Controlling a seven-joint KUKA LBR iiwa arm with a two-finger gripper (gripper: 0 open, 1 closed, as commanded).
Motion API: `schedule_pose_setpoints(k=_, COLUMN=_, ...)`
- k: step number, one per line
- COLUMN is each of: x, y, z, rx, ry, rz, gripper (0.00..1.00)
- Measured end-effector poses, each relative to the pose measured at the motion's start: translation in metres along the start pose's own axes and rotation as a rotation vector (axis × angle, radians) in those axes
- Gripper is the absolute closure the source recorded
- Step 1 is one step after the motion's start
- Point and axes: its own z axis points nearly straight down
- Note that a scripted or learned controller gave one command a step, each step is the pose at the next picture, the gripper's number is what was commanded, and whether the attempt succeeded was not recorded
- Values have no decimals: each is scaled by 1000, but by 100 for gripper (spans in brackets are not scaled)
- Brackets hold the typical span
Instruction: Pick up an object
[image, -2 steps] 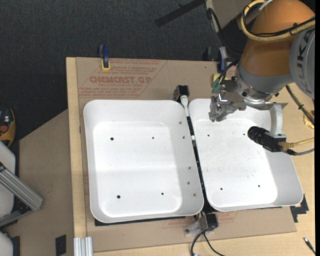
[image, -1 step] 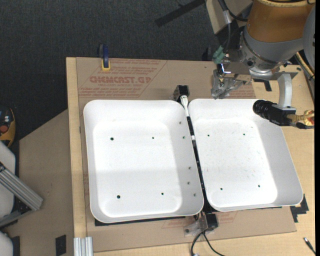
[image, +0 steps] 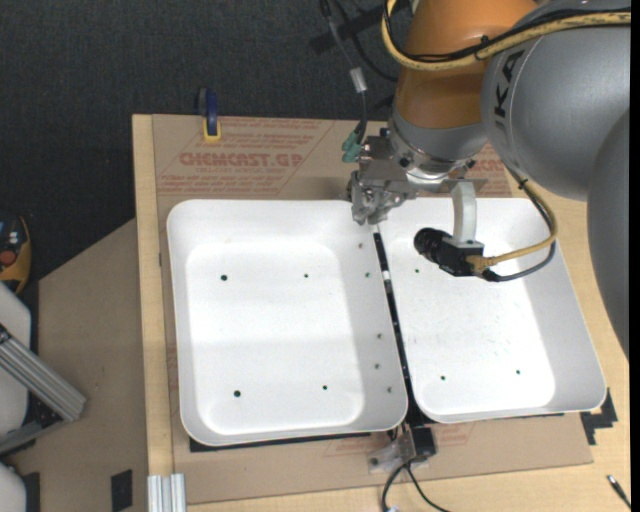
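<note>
Looming closest to the lens, the grey arm (image: 570, 90) with its orange band (image: 450, 40) fills the 1 to 2 o'clock corner and carries the gripper (image: 372, 205) down to about 12 o'clock. There it hangs over the ridge where the left bin (image: 180, 235) and the right bin (image: 592, 378) meet. Whether the gripper is wide or narrow cannot be told from this slant, and nothing can be made out in its grasp. A black unit on a cable (image: 446, 250) hangs just beside it, toward 3 o'clock, and looks to be part of the rig rather than something to pick. No loose object can be made out, so anything to pick would have to lie under the gripper or the wrist at the bins' far edge. To do this step well, I judge the descent should be kept off the ridge and the bin walls, and the grasp closed only with a piece squarely between the jaws, since a catch on the rim would likely come up empty.
</note>
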Motion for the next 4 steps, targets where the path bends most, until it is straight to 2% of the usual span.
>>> schedule_pose_setpoints(k=1, x=-50, y=-27, z=-64, rx=-12, ry=-2, rz=9, gripper=100)
schedule_pose_setpoints(k=2, x=39, y=-12, z=1, rx=-4, ry=0, rz=0, gripper=100)
schedule_pose_setpoints(k=3, x=75, y=61, z=21, rx=-15, ry=0, rz=2, gripper=100)
schedule_pose_setpoints(k=4, x=27, y=58, z=-48, rx=-17, ry=-1, rz=10, gripper=100)
